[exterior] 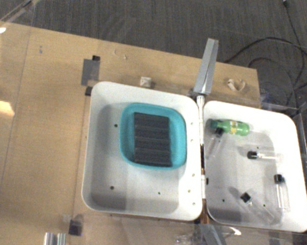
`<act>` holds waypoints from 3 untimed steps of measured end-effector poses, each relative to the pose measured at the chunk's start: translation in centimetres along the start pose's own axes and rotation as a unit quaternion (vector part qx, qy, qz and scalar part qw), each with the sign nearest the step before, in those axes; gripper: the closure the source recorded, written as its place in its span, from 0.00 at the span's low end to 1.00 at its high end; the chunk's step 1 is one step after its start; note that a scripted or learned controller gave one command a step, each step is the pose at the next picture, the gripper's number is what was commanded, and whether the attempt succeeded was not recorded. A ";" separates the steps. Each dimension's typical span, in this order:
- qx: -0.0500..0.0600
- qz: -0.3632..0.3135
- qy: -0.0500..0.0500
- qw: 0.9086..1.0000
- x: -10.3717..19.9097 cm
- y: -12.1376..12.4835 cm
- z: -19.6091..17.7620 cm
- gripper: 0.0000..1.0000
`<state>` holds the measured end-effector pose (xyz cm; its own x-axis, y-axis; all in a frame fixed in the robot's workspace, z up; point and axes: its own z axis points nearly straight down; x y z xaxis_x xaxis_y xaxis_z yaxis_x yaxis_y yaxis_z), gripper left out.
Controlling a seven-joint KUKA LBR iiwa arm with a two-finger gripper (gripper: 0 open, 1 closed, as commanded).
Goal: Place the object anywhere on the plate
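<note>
A teal plate [180, 145] with a dark ribbed centre lies in the upper middle of the left bin [96, 162]. In the right bin [231, 174] a small green and yellow bottle [231, 126] lies on its side near the top left corner. Several clear tubes with black caps lie around it: one just below the bottle [216, 141], one in the middle [262, 156], one at the right [280, 193].
A further clear tube [254, 206] lies near the right bin's front edge. A grey upright post [207, 67] stands behind the seam between the bins. Black cables [275, 48] run across the floor at the upper right. Tan benchtop [29, 131] lies to the left.
</note>
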<state>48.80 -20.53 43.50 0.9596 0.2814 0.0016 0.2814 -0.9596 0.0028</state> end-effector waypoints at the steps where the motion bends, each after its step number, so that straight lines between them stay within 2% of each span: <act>1: 0.000 0.038 0.000 0.999 0.0 0.0 0.0 0.00; 2: 0.001 0.040 -0.001 0.999 0.0 0.0 14.2 0.00; 3: 0.000 0.038 0.001 0.999 1.1 0.3 2.8 0.00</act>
<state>49.97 -20.50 40.67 0.9783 0.2072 0.0029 0.2071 -0.9783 0.0020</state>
